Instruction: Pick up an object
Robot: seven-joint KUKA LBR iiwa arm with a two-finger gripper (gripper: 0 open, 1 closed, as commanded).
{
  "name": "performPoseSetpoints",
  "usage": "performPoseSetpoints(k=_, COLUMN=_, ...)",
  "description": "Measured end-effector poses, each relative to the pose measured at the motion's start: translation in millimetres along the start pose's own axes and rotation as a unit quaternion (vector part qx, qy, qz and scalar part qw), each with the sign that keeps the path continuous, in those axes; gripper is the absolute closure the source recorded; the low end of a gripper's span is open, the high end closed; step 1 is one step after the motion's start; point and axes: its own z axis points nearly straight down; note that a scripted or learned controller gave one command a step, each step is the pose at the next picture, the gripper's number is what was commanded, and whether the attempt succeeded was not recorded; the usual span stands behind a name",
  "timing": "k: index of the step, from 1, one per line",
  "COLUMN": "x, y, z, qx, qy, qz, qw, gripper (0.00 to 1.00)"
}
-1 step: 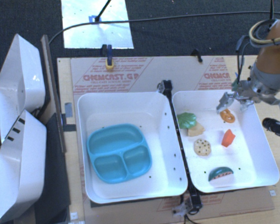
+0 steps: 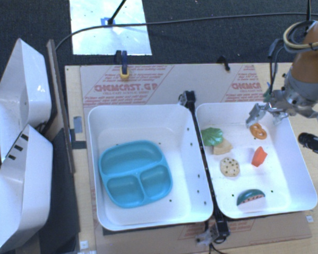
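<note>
The tool point(image 2: 257, 117) of the grey arm is seen at the upper part of the right white bin point(image 2: 305, 180), near its far wall. Just below the tool, at about 6 o'clock from it and very close to the tip, a small orange pretzel-shaped toy point(image 2: 258, 131) is lying flat on the bin floor. This is judged to be the thing aimed at, because it is the nearest one. Whether the tool is apart or together cannot be told, since the tip is seen from above and is partly blurred; the pretzel is not seen between the parts of the tool, so no hold can be claimed.

The pretzel is nearly round, so no clear long axis is given for the approach. A red wedge-shaped piece point(image 2: 259, 156) is lying at 6 o'clock from the pretzel, apart from it. A green leaf-shaped piece point(image 2: 212, 135) resting against a pale yellow piece point(image 2: 223, 146) is found at 9 o'clock, well apart. A round tan cookie with dark dots point(image 2: 229, 167) and a watermelon slice toy point(image 2: 251, 197) are placed nearer the front.

The floor of the bin is smooth and white, so a flat thing may slide. Free room is seen around the pretzel. In the left white bin point(image 2: 98, 127) a blue divided plastic plate point(image 2: 135, 173) is lying. Both bins are carried by the worktop point(image 2: 162, 81).
</note>
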Motion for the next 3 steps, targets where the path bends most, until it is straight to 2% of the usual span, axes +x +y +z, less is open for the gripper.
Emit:
performPoseSetpoints(k=2, x=7.2, y=-0.2, z=88.4, qx=0.002, qy=0.0, qz=0.0, qw=1.0, gripper=0.0)
performPoseSetpoints(k=3, x=6.8, y=0.9, z=106.0, qx=-0.001, qy=0.0, qz=0.0, qw=1.0, gripper=0.0)
